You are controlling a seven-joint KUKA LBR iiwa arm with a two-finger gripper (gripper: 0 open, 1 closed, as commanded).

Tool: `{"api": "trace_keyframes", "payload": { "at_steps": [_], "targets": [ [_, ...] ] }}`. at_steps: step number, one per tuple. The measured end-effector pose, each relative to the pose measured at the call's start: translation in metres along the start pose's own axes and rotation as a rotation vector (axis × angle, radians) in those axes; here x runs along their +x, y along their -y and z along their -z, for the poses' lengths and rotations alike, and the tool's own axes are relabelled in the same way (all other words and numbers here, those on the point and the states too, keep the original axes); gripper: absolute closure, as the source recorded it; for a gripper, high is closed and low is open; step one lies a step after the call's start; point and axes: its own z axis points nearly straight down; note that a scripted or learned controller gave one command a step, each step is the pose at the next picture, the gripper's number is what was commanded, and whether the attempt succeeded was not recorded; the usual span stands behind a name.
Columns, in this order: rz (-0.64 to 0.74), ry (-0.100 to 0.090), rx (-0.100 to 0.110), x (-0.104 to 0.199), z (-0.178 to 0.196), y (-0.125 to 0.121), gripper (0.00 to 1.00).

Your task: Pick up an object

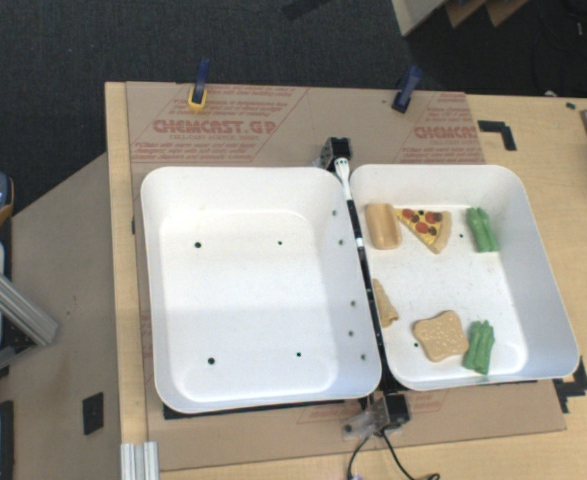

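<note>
The right bin (533, 268) holds several toy foods. A tan bread roll (380, 225) lies at its upper left, with a pizza slice (424, 226) beside it. A green vegetable (481, 229) lies at the upper right. A small tan piece (383, 303) rests against the left wall. A slice of toast (440, 335) sits near the front, touching another green vegetable (479, 346) on its right.
The left bin (173, 198) is plain white with four small dark holes. Both bins sit on a cardboard sheet (223, 118) held by a yellow clamp (199, 90) and a blue clamp (407, 88). A cable (373, 438) trails off the front edge.
</note>
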Motion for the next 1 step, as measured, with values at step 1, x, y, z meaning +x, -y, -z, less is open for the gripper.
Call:
{"api": "trace_keyframes", "payload": {
  "at_steps": [1],
  "targets": [
    [0.001,0.005,-0.006,0.0000,0.0116,-0.0008,1.00]
  ]
}}
